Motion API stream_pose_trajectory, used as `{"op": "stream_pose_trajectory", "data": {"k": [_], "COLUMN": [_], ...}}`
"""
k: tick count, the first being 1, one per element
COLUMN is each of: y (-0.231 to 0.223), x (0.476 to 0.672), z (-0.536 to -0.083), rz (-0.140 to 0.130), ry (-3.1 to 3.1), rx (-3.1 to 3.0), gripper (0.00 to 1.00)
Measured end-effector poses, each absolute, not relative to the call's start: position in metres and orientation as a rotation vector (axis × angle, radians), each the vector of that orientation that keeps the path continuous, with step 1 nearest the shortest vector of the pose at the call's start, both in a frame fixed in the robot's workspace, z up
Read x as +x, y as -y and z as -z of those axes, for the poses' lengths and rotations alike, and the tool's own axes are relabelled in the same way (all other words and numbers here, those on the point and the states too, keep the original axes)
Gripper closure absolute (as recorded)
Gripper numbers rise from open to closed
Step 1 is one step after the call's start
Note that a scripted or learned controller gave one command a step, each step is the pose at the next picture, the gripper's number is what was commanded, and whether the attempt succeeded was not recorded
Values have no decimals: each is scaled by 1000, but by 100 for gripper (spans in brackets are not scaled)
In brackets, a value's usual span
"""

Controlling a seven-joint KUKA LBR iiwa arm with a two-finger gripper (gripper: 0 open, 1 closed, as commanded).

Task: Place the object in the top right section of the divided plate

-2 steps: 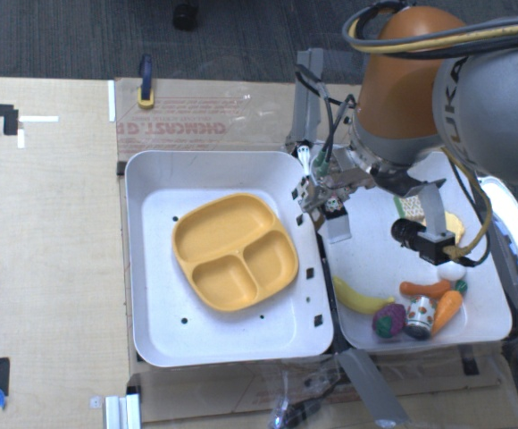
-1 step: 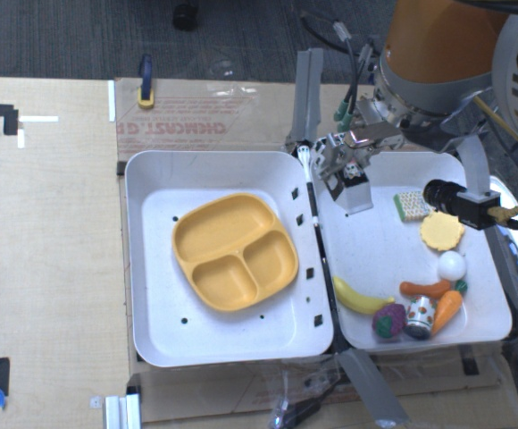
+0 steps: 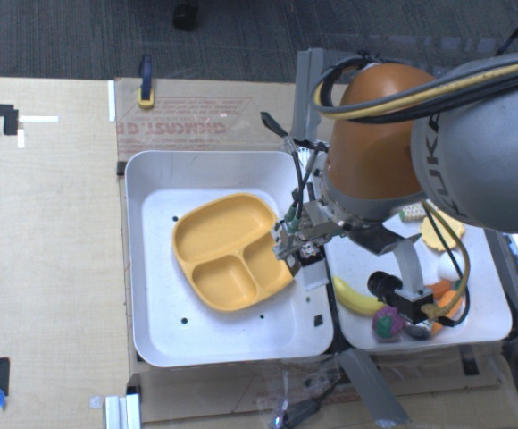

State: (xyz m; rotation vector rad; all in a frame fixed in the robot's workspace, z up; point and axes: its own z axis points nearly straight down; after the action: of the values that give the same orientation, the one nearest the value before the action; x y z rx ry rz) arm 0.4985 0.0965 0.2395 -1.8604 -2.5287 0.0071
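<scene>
The plate (image 3: 229,250), a yellow-orange divided dish, lies tilted in the left bin (image 3: 152,266), a little toward three o'clock of the bin's middle. It has one big section at eleven o'clock and two smaller ones, at six and at three o'clock. All three sections look bare. The gripper (image 3: 293,239) hangs right over the plate's three o'clock rim, close above the small section there. It is a dark, cluttered tangle from here, and I cannot tell how it is set, nor whether any object sits in it. The arm (image 3: 393,141), grey with its big orange band, reaches in from three o'clock and covers the wall between the two bins. In the right bin (image 3: 491,324) lie the loose things: a banana (image 3: 355,298) just past the dividing wall, a purple-and-green toy (image 3: 386,323) at five o'clock of it, something orange (image 3: 445,295) further toward three o'clock, and a pale round piece (image 3: 445,234) at twelve o'clock of that. A clamp (image 3: 146,86) with a yellow base sits on the board (image 3: 207,118) beyond the left bin, at twelve o'clock.
</scene>
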Motion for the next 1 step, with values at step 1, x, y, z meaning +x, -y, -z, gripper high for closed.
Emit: {"op": "stream_pose_trajectory", "data": {"k": [1], "y": [-116], "x": [505], "z": [-234], "rz": [-5], "ry": [2660], "rx": [-1669], "gripper": [100]}}
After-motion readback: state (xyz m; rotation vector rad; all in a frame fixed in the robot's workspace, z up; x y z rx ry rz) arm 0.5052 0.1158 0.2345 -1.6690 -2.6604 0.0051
